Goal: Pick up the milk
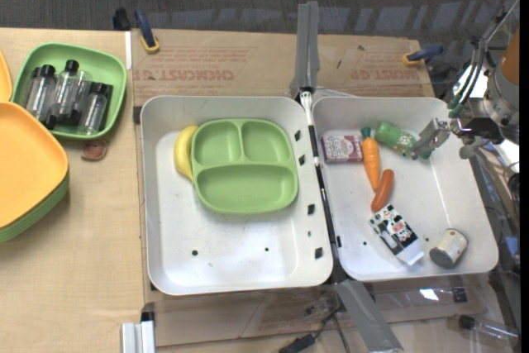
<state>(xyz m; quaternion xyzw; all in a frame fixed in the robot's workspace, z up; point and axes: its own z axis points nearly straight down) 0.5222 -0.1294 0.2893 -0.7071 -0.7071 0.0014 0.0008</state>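
The milk [395,234] is a small black-and-white cow-patterned carton lying on its side near the front of the right bin [483,215]. My gripper [448,141] hangs over the back right part of that bin, well behind the milk and to its right. It is open with nothing between its fingers. One fingertip [427,140] is close to a green bottle [393,135].
In the right bin also lie a pink carton [340,147], a carrot [372,161], a sausage [382,189] just behind the milk, and a small can [449,248] to its right. The left bin [165,244] holds a green divided plate [245,164] over a yellow item [182,151].
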